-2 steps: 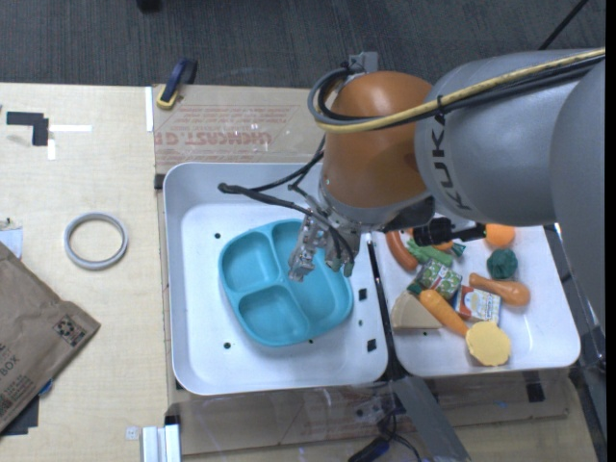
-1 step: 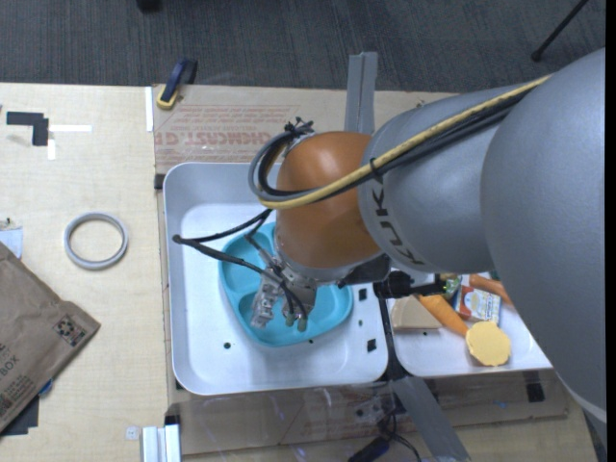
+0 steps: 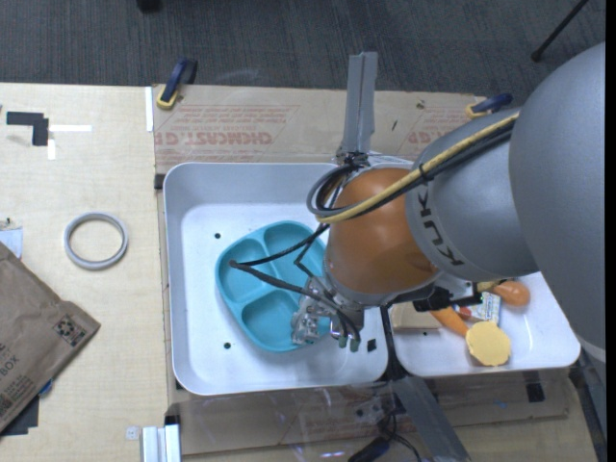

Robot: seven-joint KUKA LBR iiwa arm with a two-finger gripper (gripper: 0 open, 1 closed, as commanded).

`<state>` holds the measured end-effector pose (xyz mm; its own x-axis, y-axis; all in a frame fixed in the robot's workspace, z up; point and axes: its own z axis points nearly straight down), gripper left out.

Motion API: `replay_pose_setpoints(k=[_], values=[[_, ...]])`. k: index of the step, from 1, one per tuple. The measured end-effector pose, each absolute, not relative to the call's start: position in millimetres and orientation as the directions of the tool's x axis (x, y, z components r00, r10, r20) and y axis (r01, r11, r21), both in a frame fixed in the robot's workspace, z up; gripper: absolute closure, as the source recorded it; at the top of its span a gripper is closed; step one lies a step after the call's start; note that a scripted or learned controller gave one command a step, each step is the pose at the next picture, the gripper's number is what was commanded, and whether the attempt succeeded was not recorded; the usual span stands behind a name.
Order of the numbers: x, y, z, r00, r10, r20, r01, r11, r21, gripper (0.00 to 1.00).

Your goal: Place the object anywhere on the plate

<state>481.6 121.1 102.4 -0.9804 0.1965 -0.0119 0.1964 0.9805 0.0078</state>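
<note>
From above, the bench (image 3: pixel 77 162) is pale wood, with a sheet of printed cardboard (image 3: pixel 260 128) clipped along its far side and dark carpet floor (image 3: pixel 289 17) beyond. The grey arm (image 3: pixel 539 181) with its orange band (image 3: pixel 375 229) reaches in from the right and covers the seam between the two white bins. The jaws (image 3: pixel 322 327) hang low over the near right corner of the blue divided plate (image 3: pixel 260 292), which lies in the left bin (image 3: pixel 192 258); whether they are wide, narrow or holding anything I cannot tell, as the tips are a blurred grey tangle. To the right of the jaws, in the right bin (image 3: pixel 549 345), lie the loose objects: a yellow round piece (image 3: pixel 489 345), an orange carrot-like piece (image 3: pixel 510 292) and a flat tan block (image 3: pixel 419 318), all partly hidden by the arm. Far left of the jaws a tape ring (image 3: pixel 96 240) and a brown paper bag (image 3: pixel 29 325) rest on the bench. White floor of the left bin shows open to the left of the plate and behind it.
</note>
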Motion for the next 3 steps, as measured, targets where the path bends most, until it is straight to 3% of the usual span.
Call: replay_pose_setpoints(k=[1, 2, 3], values=[[478.7, 53, 191, -0.994, 0.108, -0.002, 0.108, 0.994, 0.001, 1.00], [589.3, -19, 192, -0.999, 0.033, -0.003, 0.033, 0.999, 0.000, 1.00], [598.6, 70, 221, -0.999, 0.047, -0.004, 0.047, 0.999, 0.001, 1.00]])
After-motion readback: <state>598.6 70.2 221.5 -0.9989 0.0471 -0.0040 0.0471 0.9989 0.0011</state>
